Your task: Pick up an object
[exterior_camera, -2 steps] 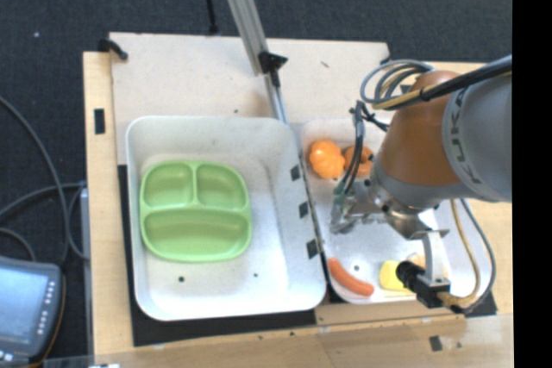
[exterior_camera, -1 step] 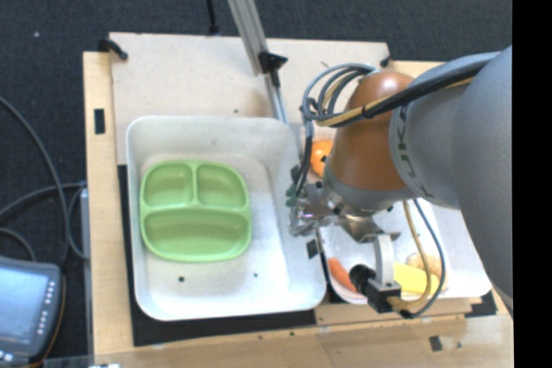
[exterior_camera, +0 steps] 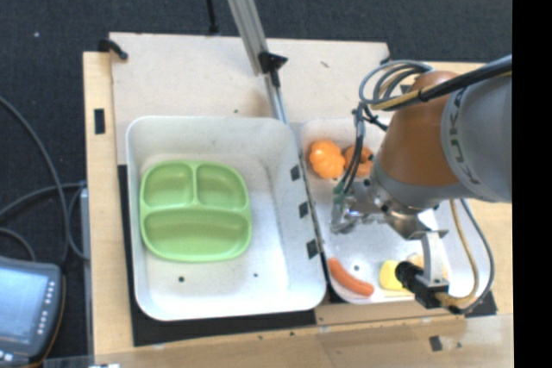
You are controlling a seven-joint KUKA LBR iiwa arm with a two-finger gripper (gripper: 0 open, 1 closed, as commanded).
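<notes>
My arm comes in from the right side and hangs over the right shallow white plastic bin (exterior_camera: 345,293). The grey body with the orange band covers most of this bin. My claw (exterior_camera: 343,218) is the small metal part at the lower left of the wrist, and it is above the left part of the right bin, near the wall which this bin shares with the other one. I cannot tell how far my claw is open, because it looks too small and dark from this angle. I also cannot tell if it touches anything; I see no object between its parts.

Behind my claw, at the far end of the right bin, a round orange fruit-shaped toy (exterior_camera: 325,159) lies, and a second orange piece (exterior_camera: 361,159) is just beside it, partly hidden by my cables. At the near end of the same bin, an orange-red sausage-shaped toy (exterior_camera: 351,278) lies close to the rim. A yellow block (exterior_camera: 392,276) is near it, to its right.

The left shallow white plastic bin (exterior_camera: 285,177) holds a light green plastic plate with three compartments (exterior_camera: 196,210), lying flat. Both bins stand side by side on the pale wooden tabletop (exterior_camera: 190,73).
</notes>
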